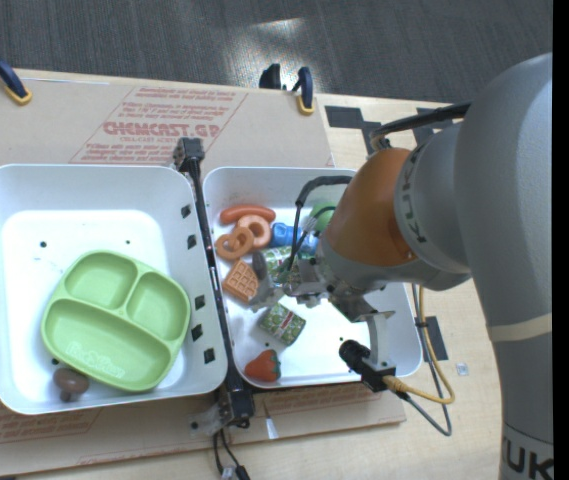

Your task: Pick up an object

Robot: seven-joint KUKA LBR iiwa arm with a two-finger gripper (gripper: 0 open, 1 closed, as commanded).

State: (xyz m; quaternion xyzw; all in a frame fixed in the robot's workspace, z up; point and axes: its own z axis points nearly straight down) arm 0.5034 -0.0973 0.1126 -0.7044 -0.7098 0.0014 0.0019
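My gripper [286,286] reaches down into the right bin [396,340] among the toy foods, with the grey and orange wrist hiding much of it. Just left of it lies a waffle piece [241,282], and just below it a green patterned packet [282,322]. A green can [273,261] sits right above the gripper. Farther back lie a red sausage [247,213], an orange pretzel [243,237] and a blue item [283,233]. A red strawberry [262,367] rests at the bin's front edge.
The left bin [24,218] holds a light green divided plate [116,319] and a small brown object [69,381] at its front corner. A black divider with clips [202,268] runs between the bins. A cable [419,393] trails at the front right.
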